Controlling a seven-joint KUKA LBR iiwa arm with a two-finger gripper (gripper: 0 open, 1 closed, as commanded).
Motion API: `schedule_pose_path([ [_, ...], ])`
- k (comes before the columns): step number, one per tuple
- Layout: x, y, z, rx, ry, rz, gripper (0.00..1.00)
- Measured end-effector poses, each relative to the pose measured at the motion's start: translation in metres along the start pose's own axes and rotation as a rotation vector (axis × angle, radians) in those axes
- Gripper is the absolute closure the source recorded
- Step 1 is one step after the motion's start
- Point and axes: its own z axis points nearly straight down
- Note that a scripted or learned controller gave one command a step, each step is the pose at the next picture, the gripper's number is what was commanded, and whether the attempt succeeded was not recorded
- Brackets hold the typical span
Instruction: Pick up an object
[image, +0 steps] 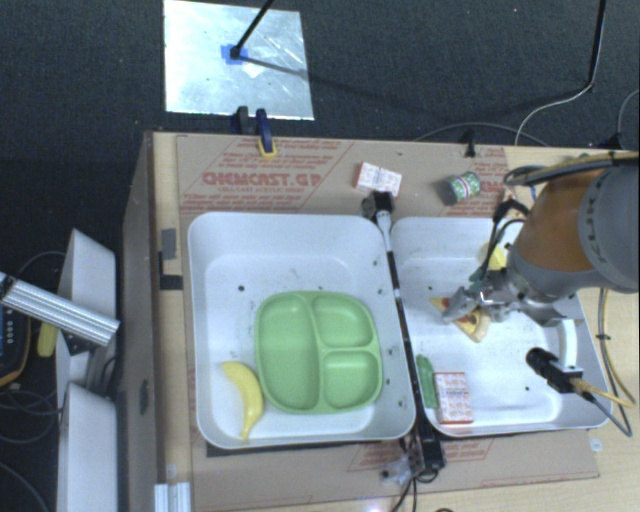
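Over the right bin (505, 385), your hand (468, 306) is hanging right beside a small tan-and-red object (477, 327) lying mid-bin; you are not seeing clearly whether it is gripping anything.

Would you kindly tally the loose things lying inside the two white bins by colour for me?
Green: 2, the divided plate and a slim item
Yellow: 1, the banana
Red and white: 1, the packet
Tan: 1, a piece right by the tool
Total: 5
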Motion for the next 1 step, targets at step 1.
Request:
schedule_pose_path([
  [1,-0.0001,0.0013,-0.0115,-0.003,0.000,-0.001,1.00],
])
